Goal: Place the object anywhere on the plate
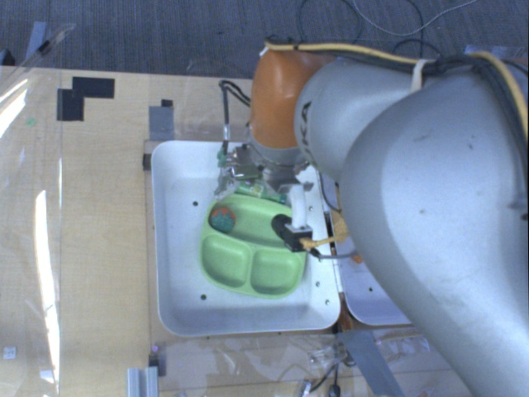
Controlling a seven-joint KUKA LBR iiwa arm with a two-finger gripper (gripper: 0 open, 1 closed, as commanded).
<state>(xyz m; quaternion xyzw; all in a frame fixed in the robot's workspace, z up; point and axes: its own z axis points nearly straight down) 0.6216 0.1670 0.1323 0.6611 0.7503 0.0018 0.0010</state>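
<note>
plainly, a glossy lime-green plastic plate (248, 265), rounded and moulded into three compartments, lies in the smooth left white bin (178, 255). a small round object (221, 217), teal and perhaps reddish, sits in the plate's far-left compartment, just beside the claw (241, 179) at the plate's far edge. whether the claw is released or clenched cannot be told. the grey arm (413, 188) overhangs the right bin (372, 304).
</note>
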